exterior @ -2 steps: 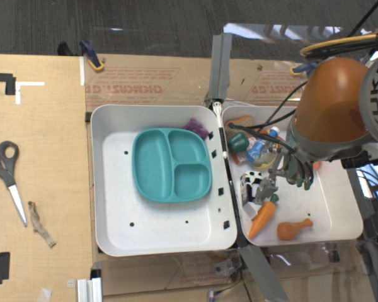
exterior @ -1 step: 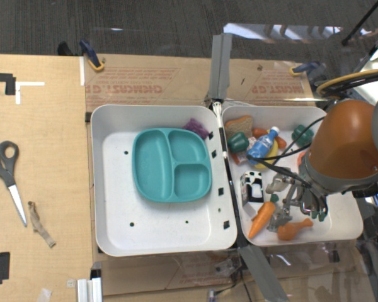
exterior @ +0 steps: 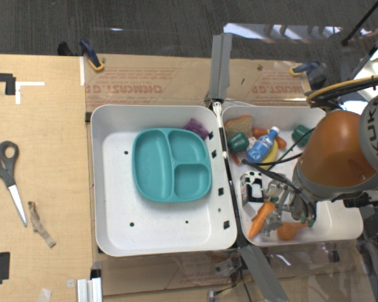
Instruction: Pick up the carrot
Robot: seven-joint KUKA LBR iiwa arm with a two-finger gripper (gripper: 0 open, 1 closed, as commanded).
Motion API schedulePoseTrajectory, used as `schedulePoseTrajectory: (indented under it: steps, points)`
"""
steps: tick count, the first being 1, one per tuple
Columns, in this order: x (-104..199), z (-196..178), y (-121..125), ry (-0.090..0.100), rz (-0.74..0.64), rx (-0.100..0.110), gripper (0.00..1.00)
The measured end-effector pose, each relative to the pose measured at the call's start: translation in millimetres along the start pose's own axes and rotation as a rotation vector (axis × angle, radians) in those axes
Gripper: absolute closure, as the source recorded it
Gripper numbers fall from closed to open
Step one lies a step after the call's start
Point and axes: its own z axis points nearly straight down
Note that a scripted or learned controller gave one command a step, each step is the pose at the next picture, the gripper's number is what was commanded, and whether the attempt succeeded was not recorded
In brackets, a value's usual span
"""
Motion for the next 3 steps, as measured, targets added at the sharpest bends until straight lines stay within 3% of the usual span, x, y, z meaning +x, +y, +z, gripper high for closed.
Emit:
schedulePoseTrajectory:
  steps: [1,2,3]
  points:
    - [-1.8,-9.5,-1.1,-0.004,-0.001,0.002,1.0]
    - [-2.6,-18.2,-0.6,-0.006,-0.003,0.001,1.0]
    - [-2.6,-18.2,-0.5,-0.006,-0.003,0.001,0.0]
